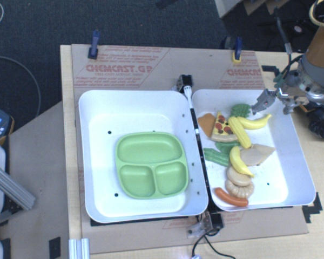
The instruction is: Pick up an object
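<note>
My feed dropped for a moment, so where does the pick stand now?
Nothing looks picked yet: the toy food, including the pizza slice and hot dog, lies in the right bin. The tool sits at that bin's far right corner, beside a banana. Gripping and lifting remain. The green tray sits alone in the left bin.

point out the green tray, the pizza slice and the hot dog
green tray (pixel 151 147): camera view, on the floor of its long top compartment
pizza slice (pixel 223 127): camera view, on its topped face
hot dog (pixel 231 197): camera view, on the middle of the sausage
</note>
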You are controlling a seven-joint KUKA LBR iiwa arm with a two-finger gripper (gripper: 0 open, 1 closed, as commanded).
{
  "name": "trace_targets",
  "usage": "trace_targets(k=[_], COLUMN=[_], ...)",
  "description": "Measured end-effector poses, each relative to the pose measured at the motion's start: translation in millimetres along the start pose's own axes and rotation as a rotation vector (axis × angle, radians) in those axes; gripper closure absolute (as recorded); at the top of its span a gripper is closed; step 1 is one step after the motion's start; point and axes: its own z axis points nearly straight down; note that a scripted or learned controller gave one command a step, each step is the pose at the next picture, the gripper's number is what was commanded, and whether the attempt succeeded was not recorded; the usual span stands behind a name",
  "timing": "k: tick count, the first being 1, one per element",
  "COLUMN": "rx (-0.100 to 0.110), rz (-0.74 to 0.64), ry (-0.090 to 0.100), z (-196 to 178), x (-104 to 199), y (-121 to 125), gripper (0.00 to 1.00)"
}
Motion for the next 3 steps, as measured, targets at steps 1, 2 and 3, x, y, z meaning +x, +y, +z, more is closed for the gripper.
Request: trace_targets(k=[1, 2, 3], rx=[0.015, -0.002, -0.008], rz=[-0.004, 0.001, 0.007], ry=[0.006, 0.000, -0.007], z=[135.7, 116.9, 0.6], x=[58.3, 54.1, -35.9], y=[-37.7, -33.3, -59.3], gripper=[0.00, 1.00, 1.00])
